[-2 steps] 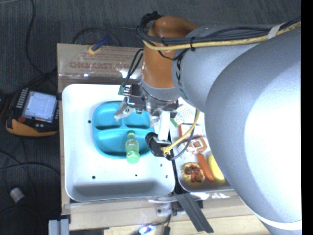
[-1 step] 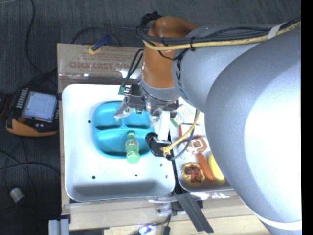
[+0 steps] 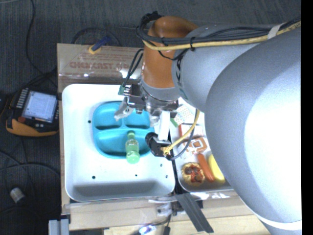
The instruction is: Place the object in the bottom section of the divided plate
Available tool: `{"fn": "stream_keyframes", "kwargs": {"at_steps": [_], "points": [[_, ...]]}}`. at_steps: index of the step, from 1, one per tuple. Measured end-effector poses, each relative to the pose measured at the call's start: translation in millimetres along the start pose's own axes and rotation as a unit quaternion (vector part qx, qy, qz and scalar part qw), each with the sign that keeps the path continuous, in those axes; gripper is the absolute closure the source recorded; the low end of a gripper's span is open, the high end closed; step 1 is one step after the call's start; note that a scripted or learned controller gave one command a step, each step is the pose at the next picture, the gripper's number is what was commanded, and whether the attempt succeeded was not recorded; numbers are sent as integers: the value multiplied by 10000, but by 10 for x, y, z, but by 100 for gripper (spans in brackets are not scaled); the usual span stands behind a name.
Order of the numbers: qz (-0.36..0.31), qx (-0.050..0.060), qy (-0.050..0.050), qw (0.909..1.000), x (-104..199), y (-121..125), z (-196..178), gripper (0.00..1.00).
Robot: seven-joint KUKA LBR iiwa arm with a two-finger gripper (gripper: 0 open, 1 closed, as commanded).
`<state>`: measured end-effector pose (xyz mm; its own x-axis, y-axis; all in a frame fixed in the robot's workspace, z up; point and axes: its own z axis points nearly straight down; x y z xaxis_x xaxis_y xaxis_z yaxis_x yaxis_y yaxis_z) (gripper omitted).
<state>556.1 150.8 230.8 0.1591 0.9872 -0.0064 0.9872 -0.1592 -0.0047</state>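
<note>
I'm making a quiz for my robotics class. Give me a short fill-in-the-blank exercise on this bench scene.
1. The divided plate is ____ in colour.
2. The small bottle lying on the plate's bottom section is ____.
3. The plate sits in the ____ bin of this view.
4. Above the gripper, the arm wears an ____ band.

Missing words: blue; green; left; orange
</note>
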Motion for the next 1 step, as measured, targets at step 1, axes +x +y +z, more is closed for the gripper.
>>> {"fn": "stream_keyframes", "kwargs": {"at_steps": [1], "points": [[0,0,0,10000,0,0,0,0]]}}
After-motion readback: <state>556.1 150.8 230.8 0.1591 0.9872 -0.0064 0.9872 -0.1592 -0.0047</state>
